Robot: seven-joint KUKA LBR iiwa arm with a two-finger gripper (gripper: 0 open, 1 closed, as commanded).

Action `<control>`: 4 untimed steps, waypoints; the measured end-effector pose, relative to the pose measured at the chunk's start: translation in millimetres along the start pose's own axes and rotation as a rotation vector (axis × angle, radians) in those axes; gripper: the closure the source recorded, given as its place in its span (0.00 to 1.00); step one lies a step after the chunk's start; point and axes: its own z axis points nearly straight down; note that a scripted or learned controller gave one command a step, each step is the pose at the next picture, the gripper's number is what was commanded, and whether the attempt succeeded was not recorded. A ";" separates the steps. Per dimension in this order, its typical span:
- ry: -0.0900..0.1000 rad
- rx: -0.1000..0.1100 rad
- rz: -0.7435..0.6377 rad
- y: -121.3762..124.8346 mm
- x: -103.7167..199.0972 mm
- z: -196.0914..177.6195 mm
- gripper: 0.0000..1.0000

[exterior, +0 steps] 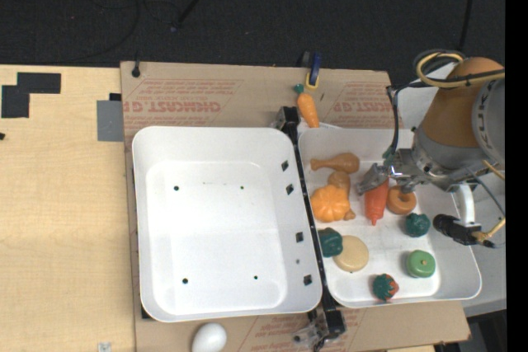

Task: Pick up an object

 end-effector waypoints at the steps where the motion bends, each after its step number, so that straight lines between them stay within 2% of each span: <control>1: 0.003 0.012 -0.002 43.7 10.5 17.7 0.00; 2: 0.004 0.013 0.001 42.1 9.8 7.8 1.00; 3: 0.004 0.018 0.004 -13.7 -36.1 18.1 1.00; 4: 0.004 0.008 -0.003 29.3 4.7 -26.4 1.00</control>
